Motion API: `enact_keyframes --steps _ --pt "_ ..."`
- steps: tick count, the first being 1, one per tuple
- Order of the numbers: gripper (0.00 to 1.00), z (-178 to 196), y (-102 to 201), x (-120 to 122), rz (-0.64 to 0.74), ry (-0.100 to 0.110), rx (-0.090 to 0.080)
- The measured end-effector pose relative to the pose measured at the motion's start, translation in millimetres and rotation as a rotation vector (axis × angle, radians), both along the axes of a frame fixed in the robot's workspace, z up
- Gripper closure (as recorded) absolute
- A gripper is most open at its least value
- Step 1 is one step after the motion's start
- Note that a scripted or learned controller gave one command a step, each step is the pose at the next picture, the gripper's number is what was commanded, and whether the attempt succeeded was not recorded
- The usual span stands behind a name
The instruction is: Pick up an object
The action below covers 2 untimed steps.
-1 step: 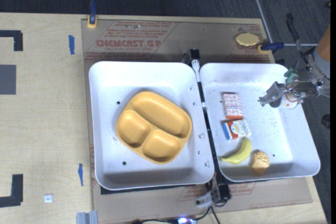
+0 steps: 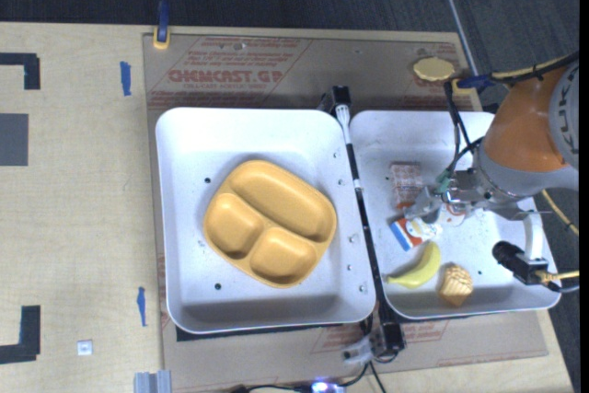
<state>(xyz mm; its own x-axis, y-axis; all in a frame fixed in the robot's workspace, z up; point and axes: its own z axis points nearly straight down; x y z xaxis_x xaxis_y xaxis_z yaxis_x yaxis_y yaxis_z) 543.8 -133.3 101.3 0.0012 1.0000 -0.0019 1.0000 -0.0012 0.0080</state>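
The gripper (image 2: 431, 209) hangs low in the right bin (image 2: 377, 143), over a small red, white and blue packet (image 2: 403, 232) near the bin's middle. Whether its pincer stands apart or together cannot be told, as the wrist and cables hide the tips. No print on the packet can be read. Just behind it, toward the far wall, lies a clear wrapper with reddish marks (image 2: 405, 179), its writing too blurred to make out. Nearer the front wall a banana (image 2: 417, 266) lies curved, and just beside it on the right sits a tan ridged lump like a small pastry (image 2: 455, 283). The grey arm with its orange band (image 2: 525, 138) reaches in from the right.

The left bin (image 2: 175, 152) holds a yellow three-part tray (image 2: 268, 222), lying at a slant. Both bins rest on a cardboard sheet (image 2: 230, 69) printed in red; the large line looks like "GIGACAST", though the letters are faint. A blue and yellow clamp (image 2: 162, 23) grips the sheet's far left corner.
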Motion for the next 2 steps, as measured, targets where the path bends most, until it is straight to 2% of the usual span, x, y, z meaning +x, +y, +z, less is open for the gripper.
enact_keyframes --steps 1,2 --pt "0.00 -11.3 -4.7 -59.5 0.001 -0.008 0.000" --pt "1.00 -0.4 -4.9 -57.4 0.001 -0.014 -0.002"
